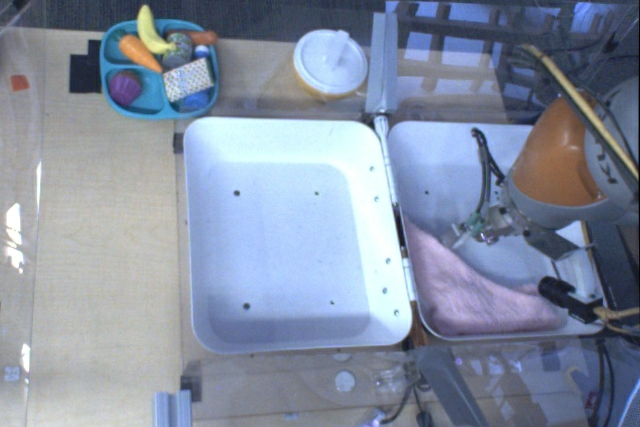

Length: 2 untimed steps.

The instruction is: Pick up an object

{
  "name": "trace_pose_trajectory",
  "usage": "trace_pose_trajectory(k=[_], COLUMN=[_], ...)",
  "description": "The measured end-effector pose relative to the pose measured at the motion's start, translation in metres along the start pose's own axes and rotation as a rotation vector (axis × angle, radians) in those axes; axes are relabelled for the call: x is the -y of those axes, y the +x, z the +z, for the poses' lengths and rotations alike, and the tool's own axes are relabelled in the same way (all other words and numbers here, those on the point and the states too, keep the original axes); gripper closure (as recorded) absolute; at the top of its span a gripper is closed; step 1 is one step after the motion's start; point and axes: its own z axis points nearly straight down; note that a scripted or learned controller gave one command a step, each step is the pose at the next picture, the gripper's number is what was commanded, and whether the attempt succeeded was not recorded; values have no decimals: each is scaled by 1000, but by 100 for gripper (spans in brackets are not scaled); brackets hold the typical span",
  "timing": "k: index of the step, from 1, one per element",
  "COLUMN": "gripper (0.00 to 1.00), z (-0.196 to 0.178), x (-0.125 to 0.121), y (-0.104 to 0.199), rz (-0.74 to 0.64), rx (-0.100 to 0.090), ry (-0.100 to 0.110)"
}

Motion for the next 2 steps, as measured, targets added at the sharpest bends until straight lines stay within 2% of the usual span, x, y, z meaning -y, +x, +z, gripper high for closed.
trace_pose_trajectory(k=[1, 2], gripper=[0, 0], z=[-34, 0], x=[-29, 27], y=[-9, -24], rz=[68, -42], rx=[-5, 1], ry=[13, 2])
